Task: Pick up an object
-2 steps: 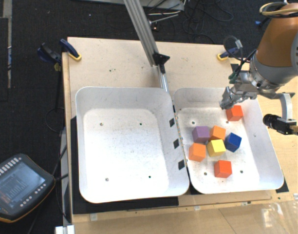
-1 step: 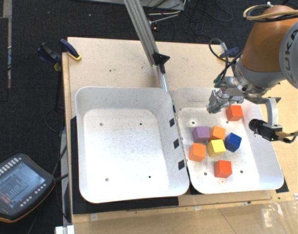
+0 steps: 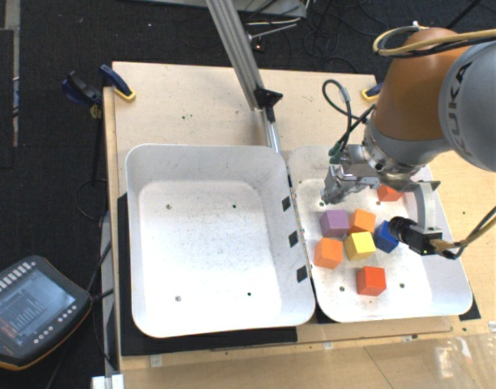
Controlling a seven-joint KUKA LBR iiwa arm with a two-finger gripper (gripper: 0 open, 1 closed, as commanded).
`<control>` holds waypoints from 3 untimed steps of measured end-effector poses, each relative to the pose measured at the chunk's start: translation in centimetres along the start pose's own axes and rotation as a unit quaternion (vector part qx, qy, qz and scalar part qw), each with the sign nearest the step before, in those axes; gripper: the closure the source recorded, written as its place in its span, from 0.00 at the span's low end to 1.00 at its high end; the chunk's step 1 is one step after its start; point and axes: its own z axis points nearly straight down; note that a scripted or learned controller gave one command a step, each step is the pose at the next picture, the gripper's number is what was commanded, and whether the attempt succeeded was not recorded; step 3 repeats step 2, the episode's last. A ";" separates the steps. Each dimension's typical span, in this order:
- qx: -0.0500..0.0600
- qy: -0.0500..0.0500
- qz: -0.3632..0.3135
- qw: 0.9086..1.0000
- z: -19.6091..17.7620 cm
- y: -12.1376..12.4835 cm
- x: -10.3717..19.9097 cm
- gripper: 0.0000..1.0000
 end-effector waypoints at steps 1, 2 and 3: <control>0.000 0.000 0.000 1.000 1.2 -1.4 4.9 1.00; -0.001 0.000 -0.001 1.000 1.2 -2.4 9.3 1.00; -0.001 0.000 -0.001 1.000 1.2 -2.4 9.3 1.00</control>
